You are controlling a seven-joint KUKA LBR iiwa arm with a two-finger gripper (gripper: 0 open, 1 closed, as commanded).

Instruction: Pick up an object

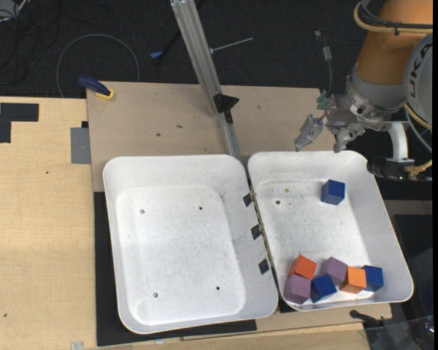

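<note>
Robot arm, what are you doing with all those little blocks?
The robot arm's gripper hangs over the far edge of the right bin, with its fingers spread and nothing between them. It is meant to pick something up but has not yet. One blue cube sits alone near the far side of that bin. A bunch of orange, purple and blue cubes is huddled in the near corner. The left bin sits beside it.

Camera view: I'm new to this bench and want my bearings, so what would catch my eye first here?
Most striking is the arm's orange band at upper right, with the gripper open above the right bin's far rim. Next, a heap of orange, purple and blue blocks in that bin's near corner, and a lone blue cube farther back.
</note>
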